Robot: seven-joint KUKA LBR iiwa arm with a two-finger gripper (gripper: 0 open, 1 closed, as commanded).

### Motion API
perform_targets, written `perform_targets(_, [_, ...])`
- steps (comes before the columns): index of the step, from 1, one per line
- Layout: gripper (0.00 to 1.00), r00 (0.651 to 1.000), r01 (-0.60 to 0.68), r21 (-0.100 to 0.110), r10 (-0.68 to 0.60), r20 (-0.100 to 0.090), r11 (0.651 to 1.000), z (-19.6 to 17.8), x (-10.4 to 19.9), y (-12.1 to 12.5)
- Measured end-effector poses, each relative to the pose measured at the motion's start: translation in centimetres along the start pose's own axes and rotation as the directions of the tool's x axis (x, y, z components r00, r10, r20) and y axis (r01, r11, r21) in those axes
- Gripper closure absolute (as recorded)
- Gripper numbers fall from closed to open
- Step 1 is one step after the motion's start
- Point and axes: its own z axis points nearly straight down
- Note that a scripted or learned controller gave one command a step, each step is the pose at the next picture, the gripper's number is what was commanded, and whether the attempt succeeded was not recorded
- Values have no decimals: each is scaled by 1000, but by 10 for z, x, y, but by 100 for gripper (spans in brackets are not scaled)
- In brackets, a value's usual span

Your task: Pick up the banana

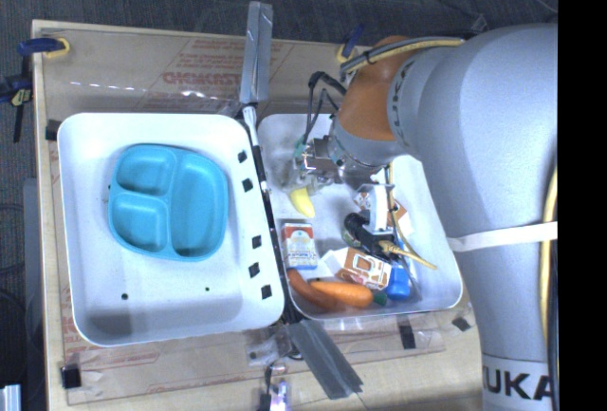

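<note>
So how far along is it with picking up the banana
Done: the arm has reached into the right bin, with its tool low, just above the banana. In hand: lining up on the banana, which lies on the bin floor beside a small carton. Left: gripping it and lifting it clear; I see no grasp yet.

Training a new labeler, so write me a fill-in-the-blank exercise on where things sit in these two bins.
1. The blue tray lies in the ____ bin.
2. The banana lies in the ____ bin.
3. The gripper is just above the ____.
4. The carrot lies against that bin's ____ wall.

Missing words: left; right; banana; near
</note>
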Motion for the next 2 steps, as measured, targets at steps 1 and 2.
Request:
perform_targets(1, [100,1000,4,4,-4,0,1000,-8,1,0])
perform_targets(2, [100,996,-91,4,91,0,996,-107,32,16])
